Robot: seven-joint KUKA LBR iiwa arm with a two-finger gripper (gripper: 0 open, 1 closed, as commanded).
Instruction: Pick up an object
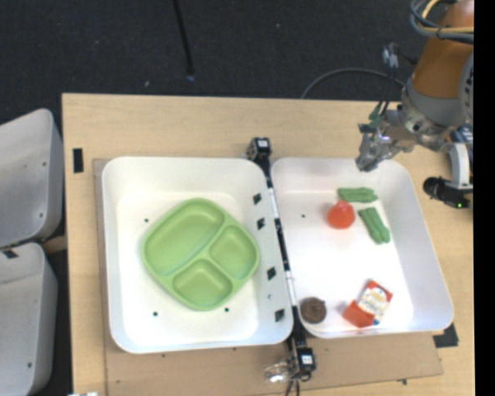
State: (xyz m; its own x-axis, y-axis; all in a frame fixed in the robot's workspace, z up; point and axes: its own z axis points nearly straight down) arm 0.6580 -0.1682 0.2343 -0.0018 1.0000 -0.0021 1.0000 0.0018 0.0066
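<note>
Hanging over the far right corner of the right bin (425,221), the claw (370,162) points down just above the bin's back rim, with nothing seen between its tips. Whether it is spread or closed cannot be told from this slant. Behind it the grey arm (441,73) with its orange band rises toward the upper right, and a dark cable (338,77) loops across the table (190,126) toward it.

Within the right bin lie five things. One green pod (356,194) rests near the back wall, just below the claw and apart from it. A second green pod (374,224) lies at a slant a little nearer, close to the first. Just left of the two pods sits a red ball (341,214). Near the front wall, a red and white packet (369,304) lies tilted, and beside it to the left, by the front left corner, sits a small brown round thing (313,308).

Left of it, the other bin (120,262) holds a green divided plate (200,254) with three compartments, lying flat near the middle. Black clips (258,148) sit along the seam where the two bins meet. Two pale grey panels (16,184) stand off the table at the left edge.
</note>
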